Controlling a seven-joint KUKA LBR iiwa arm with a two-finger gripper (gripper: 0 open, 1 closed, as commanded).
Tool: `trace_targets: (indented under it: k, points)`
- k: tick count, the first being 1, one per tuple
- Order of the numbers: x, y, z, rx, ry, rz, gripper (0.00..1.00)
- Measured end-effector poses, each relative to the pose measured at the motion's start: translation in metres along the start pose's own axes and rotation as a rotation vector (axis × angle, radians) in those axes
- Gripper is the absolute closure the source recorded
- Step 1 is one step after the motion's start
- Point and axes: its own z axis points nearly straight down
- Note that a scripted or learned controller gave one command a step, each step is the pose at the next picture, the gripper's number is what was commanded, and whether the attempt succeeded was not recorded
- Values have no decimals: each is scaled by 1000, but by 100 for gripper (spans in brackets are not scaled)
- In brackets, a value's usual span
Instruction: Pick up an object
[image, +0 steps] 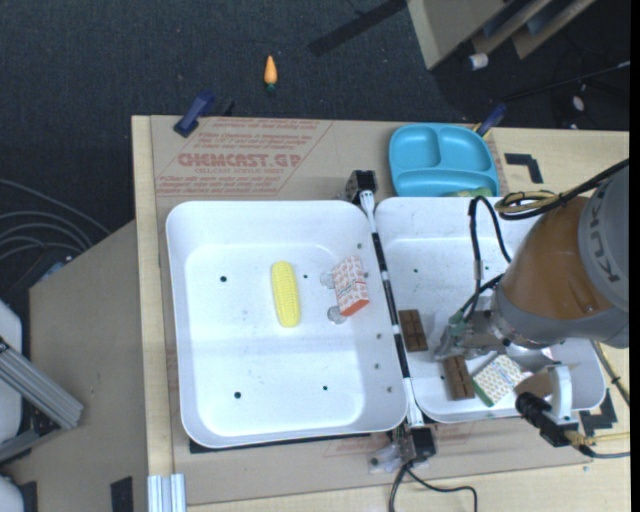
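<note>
A: What is on the bench?

B: 2 shallow white plastic bins side by side. The left bin (200, 330) holds a yellow corn cob (286, 293) and, just beside it, a small red-and-white patterned carton (350, 284). The right bin (430, 240) holds 2 flat brown rectangular blocks (457, 377) and a pale green-edged packet (497, 379).

A: And the arm?

B: The grey-and-orange arm (560, 270) hangs low over the right bin, its gripper (462, 338) near the lower brown block. Whether it is open or closed, I cannot tell.

A: Which step?

B: Likely the approach. Next it probably needs to settle squarely over 1 block and close.
</note>
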Motion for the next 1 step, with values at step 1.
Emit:
trace_targets:
  k: [1]
  points:
    - [72,46,-91,0,0,-2,100]
